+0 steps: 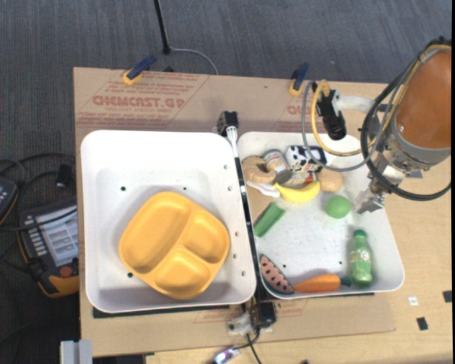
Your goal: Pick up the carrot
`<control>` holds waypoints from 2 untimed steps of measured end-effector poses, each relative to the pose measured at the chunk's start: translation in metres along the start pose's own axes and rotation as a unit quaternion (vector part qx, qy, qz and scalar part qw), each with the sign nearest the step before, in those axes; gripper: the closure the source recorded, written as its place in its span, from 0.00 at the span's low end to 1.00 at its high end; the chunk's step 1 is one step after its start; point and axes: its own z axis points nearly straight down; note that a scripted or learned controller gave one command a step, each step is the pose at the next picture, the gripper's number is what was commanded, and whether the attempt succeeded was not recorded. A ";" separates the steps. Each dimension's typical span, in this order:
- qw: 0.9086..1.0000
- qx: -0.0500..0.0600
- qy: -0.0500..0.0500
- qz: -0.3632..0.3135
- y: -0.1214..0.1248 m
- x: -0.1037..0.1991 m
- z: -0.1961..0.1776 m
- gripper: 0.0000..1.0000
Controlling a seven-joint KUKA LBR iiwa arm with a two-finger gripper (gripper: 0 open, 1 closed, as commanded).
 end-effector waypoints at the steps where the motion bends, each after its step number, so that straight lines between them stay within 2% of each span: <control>1: 0.999 0.000 0.002 -0.043 0.035 0.018 -0.113 1.00; 2: 0.982 0.001 0.003 -0.188 0.068 0.020 -0.181 1.00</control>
